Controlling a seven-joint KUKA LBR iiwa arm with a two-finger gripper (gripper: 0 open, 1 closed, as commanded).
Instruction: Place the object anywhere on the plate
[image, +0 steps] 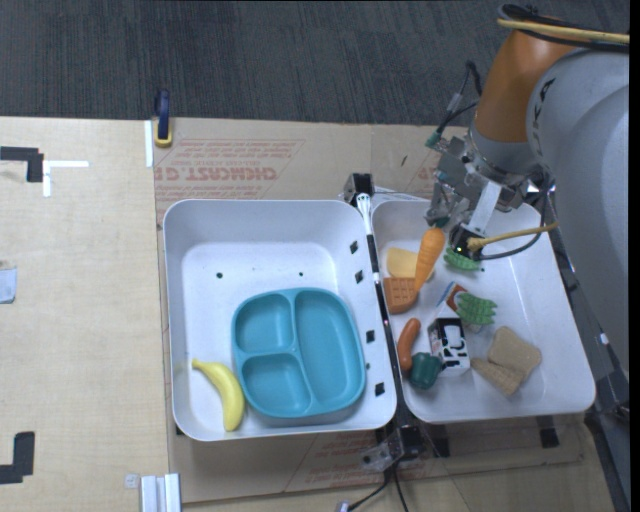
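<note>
Right, your gripper (447, 222) hangs over the right white bin (560, 300), beside the orange toy carrot (430, 252); whether it grips, I cannot tell. Confirm the carrot's caught before lifting, then carry it left to the teal sectioned plate (298, 352).

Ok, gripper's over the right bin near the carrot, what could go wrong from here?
1. Clutter: the carrot touches the cheese wedge and lies beside a green leafy piece, so the gripper may nudge or grab a neighbour.
2. Transfer: the plate sits in the left bin, so a weak hold could drop the item while it crosses the bin walls between them.
3. A banana lies against the plate's edge, so a low release could hit it.
</note>
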